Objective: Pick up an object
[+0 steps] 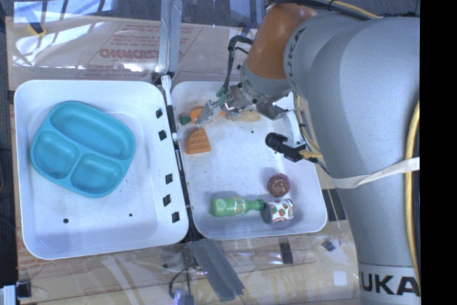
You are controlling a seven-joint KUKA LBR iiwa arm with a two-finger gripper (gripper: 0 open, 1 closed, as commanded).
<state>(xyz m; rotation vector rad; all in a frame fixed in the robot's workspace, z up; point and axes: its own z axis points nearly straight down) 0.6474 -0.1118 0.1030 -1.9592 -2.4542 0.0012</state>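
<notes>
A blue divided plate (82,148) is seen lying flat in the left bin (43,239), well apart from the work. In the right bin (235,228), near its upper left corner, a small orange carrot-like piece (194,113) is found, and just below it a tan wedge of toy bread (198,142). The gripper (216,108) is lowered at the upper part of this bin, just beside the carrot piece — whether anything is clasped cannot be told. The carrot piece is judged light, stiff and smooth, so it is best taken across its narrow middle. Along the lower edge a green bottle (234,207) lies on its side, touching a patterned cup (280,211), with a brown round object (278,185) just above — each judged light, though likely to roll.
</notes>
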